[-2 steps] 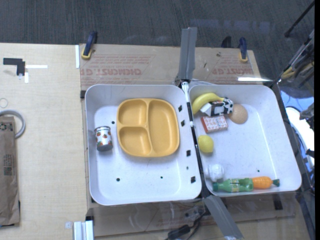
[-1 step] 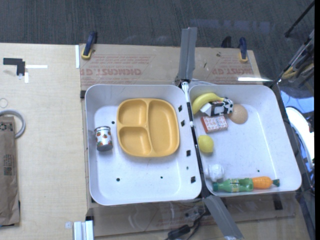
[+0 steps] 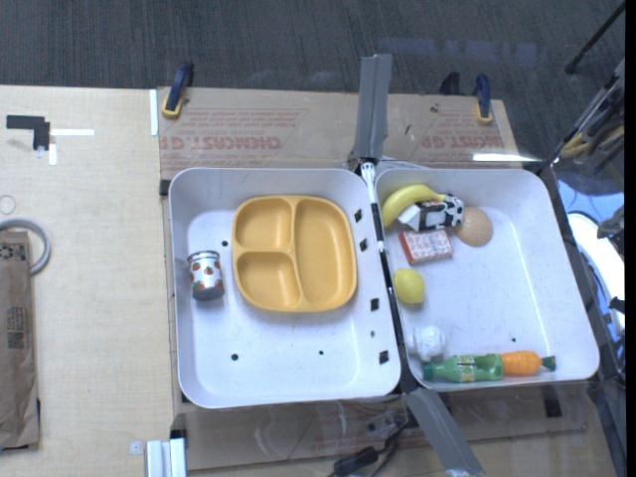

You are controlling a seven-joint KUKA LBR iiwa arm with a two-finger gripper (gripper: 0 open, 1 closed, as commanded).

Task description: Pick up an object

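Note:
The right bin (image 3: 517, 296) holds a yellow banana (image 3: 407, 200), a black-and-white toy (image 3: 439, 213), a tan round item (image 3: 475, 227), a red box (image 3: 426, 245), a yellow lemon (image 3: 408, 285), a white ball (image 3: 428, 342), a green bottle (image 3: 464, 369) and an orange carrot (image 3: 523, 363). In the left bin (image 3: 288, 366) lie a yellow divided plate (image 3: 294, 252) and a small can (image 3: 205, 274).
A grey divider post (image 3: 374, 107) rises between the bins at the back. Cardboard (image 3: 298, 127) with two blue-and-yellow clamps (image 3: 178, 87) lies behind the bins. A brown paper bag (image 3: 15, 336) rests on the wooden bench at far left.

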